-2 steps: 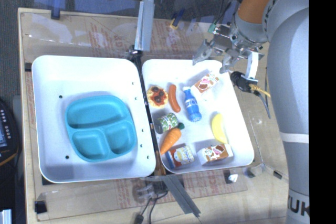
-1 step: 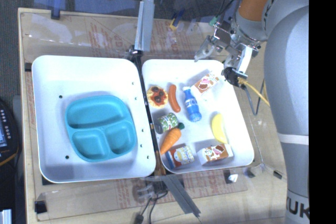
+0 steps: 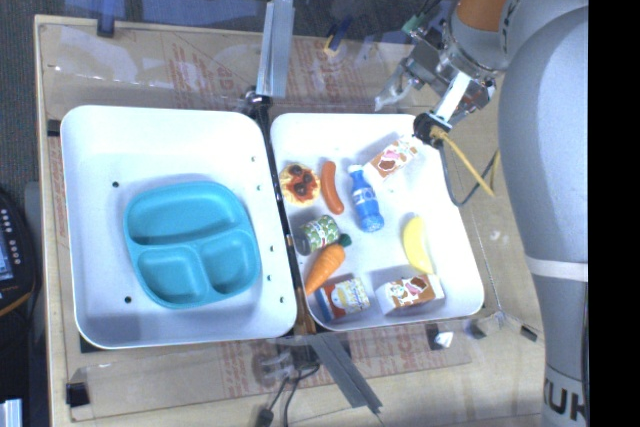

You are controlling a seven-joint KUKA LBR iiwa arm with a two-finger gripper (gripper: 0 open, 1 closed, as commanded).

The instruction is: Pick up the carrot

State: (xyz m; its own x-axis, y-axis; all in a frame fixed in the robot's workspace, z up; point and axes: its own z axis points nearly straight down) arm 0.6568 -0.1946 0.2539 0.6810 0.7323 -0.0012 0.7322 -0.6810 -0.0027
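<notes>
Your left bin (image 3: 92, 150) holds one thing, a blue plastic tray (image 3: 190, 240) with rounded corners, moulded into three compartments.

The right bin (image 3: 456, 220) is crowded. The carrot (image 3: 325, 267) lies near its front left corner. It is an orange cone tilted with its green top up against a small green can (image 3: 320, 233) and its tip towards the bin's left wall. Behind those you have a round pizza piece (image 3: 298, 183), a reddish sausage (image 3: 332, 187) and a glossy blue bottle (image 3: 366, 199). A printed carton (image 3: 393, 158) sits at the back and a smooth yellow banana (image 3: 418, 245) to the right. Two more cartons (image 3: 348, 295) (image 3: 410, 291) sit along the front wall, just beside the carrot.

The gripper (image 3: 397, 95) hangs over the bench beyond the right bin's far rim, well apart from the carrot. You can't tell how far the claw is open, or whether it has hold of anything.
</notes>
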